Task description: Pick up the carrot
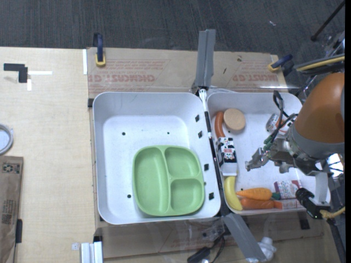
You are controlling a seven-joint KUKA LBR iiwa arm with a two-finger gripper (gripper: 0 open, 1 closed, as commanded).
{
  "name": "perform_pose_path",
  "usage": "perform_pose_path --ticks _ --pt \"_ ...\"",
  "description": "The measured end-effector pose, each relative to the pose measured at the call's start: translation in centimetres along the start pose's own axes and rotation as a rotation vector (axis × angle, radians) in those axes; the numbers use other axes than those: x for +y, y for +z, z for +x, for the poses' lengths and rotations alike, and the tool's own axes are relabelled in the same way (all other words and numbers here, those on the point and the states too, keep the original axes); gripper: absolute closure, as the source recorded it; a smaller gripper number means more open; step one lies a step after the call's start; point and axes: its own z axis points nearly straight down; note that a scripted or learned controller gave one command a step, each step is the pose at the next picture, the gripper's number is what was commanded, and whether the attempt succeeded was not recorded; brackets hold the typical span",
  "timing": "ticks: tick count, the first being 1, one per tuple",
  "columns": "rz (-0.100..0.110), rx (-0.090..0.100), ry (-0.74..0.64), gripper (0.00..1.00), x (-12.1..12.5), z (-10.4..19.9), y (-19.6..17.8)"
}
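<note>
Approach matters here: the long orange carrot [255, 193] lies just below the grey metal hand [259, 160], beside a yellow banana [230, 193] — so descend straight, straddling its width. Whether the hand is open I cannot tell; it holds nothing visible.

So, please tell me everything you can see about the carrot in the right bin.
The carrot is orange, smooth and toy-like, probably plastic. It lies flat, lengthwise along the near wall of the right bin. Its left end is beside the banana, a second orange piece lies right against it on the near side, and a small packet is by its right end. The gripper hangs above it, apart from it.
</note>
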Motion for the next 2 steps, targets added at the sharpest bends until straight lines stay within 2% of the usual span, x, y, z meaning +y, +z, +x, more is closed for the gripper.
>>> perform_pose_path --ticks 1,2 --pt "-0.001 0.0 -0.319 0.0 -0.03 0.23 6.74" --pt "-0.001 0.0 -0.314 1.0 0.0 0.17 5.88"
